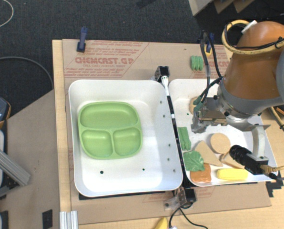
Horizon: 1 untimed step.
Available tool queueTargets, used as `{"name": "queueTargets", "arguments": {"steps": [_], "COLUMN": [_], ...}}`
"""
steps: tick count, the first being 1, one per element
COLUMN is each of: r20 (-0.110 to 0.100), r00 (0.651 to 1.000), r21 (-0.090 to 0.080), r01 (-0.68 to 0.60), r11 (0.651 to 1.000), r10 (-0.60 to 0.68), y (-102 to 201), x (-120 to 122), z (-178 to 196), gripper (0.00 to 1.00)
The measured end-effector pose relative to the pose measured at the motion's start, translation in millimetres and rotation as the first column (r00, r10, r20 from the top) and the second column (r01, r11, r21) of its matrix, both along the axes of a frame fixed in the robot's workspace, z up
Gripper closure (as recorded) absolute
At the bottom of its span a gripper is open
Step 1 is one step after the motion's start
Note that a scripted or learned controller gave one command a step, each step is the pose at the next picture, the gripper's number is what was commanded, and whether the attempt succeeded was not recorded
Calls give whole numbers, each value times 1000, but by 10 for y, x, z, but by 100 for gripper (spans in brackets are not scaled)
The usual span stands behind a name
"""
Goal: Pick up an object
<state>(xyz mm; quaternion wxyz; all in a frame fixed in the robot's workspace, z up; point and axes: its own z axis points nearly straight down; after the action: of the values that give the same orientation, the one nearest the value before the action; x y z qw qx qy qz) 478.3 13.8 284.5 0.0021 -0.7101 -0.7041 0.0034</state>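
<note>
My gripper [198,124] hangs low over the left part of the right bin [180,90], under the grey and orange arm. Just below it a long green stick [183,138] lies along the bin's left wall. Nearer the front lie a green leafy piece [194,161], an orange piece [202,176] and a yellow block [232,174]. A tan round disc [219,141] rests to the right of the gripper, with a flat tan piece [206,151] beside it. The arm hides the back of this bin.
The left bin [151,175] holds a green divided plate [109,130]. A black divider bar [169,108] runs between the bins. A green clip [196,63] and a blue clip [81,38] sit on the brown board behind the bins.
</note>
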Motion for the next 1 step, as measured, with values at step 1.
{"name": "queueTargets", "arguments": {"steps": [1], "r20": [11], "r00": [1000], "r21": [4], "r01": [-16], "r11": [1000], "r10": [16], "y": [635], "x": [12], "z": [293], "gripper": [100]}}
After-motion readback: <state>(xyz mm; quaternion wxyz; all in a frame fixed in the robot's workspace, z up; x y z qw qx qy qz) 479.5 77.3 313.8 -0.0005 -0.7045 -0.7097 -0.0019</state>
